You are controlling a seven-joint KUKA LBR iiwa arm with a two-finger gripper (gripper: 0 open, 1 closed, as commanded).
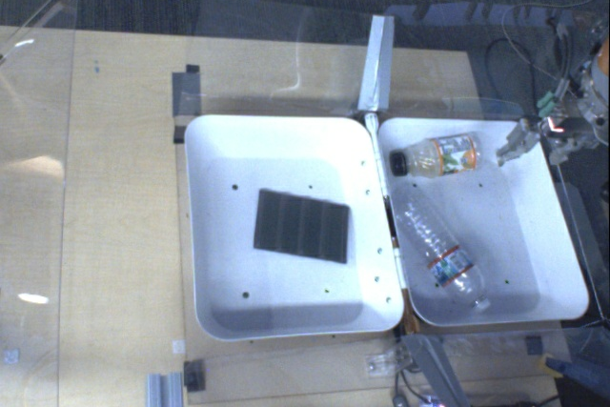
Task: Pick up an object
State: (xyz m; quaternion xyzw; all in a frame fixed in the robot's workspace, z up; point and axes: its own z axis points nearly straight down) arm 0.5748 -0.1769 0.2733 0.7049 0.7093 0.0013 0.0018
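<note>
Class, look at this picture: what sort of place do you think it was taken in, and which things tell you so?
Probably a robotics lab bench: two white bins sit side by side on a wooden table, a robot gripper reaches in, and loose cables trail nearby.

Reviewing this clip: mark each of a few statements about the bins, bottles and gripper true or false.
1. The dark ridged mat lies in the left bin. True.
2. Three bottles lie in the right bin. False: two, the labelled bottle and the clear bottle.
3. The gripper holds the labelled bottle. False: it sits apart, near the bin's far right corner.
4. Both bottles lie on their sides. True.
</note>
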